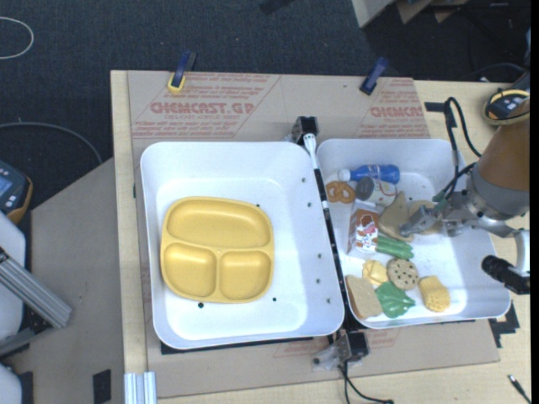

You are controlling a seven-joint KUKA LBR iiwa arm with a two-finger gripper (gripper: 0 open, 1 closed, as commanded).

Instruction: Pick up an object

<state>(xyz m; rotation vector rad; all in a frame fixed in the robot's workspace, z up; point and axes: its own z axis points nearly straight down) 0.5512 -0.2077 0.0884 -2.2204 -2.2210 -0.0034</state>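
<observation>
Beside the gripper [418,220], a tan flat toy [394,217]

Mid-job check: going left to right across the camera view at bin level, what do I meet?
Left bin → yellow divided plate → right bin → pretzel → chocolate-chip cookie → corn piece → arm with orange band.

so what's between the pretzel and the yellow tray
In the camera view, bare white bin floor and the two bins' adjoining rims lie between the pretzel and the yellow tray.
</observation>
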